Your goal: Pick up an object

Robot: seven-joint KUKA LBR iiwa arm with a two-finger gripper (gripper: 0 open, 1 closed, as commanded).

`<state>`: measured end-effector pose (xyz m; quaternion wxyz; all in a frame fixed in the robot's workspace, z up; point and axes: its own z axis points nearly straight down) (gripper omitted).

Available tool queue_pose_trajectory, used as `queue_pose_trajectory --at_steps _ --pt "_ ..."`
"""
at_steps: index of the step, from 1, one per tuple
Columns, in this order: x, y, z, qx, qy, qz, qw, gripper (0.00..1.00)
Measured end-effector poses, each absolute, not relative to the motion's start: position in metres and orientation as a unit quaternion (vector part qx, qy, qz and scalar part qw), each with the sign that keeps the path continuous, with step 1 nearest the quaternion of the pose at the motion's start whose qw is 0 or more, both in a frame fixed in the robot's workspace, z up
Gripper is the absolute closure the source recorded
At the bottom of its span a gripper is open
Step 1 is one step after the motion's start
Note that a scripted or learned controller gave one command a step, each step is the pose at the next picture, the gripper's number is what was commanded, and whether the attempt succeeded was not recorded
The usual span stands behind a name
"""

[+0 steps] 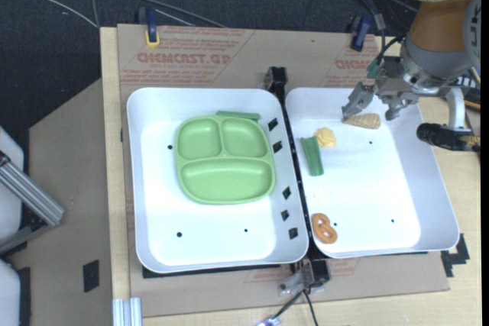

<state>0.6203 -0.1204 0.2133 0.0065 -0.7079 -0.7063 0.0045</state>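
camera view: we're looking down on the table (191, 50) with its two white bins, and our tool (377, 104) hangs over the far end of the right bin (405, 195), fingers spread apart with nothing between them. just below it lies the tan wedge (362, 119), the piece we take to be the target, resting on the bin floor near the far wall. as we read it, the pick is not yet made: the tool is lined up above the wedge, but the descent, the close and the lift are all still to come.

the wedge lies flat with its long axis running roughly left to right across the bin, the narrower end pointing left toward the divider and the blunter end to the right.

nearby in the same bin we have a small yellow piece (325, 137) just beside a green stick (312, 156), whose long axis runs near to far, and an orange pretzel (324, 228) well apart in the near left corner. the left bin (153, 225) carries a green divided plate (225, 160), untouched.
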Motion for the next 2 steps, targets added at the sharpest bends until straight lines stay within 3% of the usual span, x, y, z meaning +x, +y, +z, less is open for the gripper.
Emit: queue_pose_trajectory --at_steps 1,2 --pt "0.623 -0.12 0.222 -0.707 -0.707 0.0 0.001 0.0" --pt "0.625 -0.114 0.16 -0.707 -0.708 0.0017 0.003 0.0"
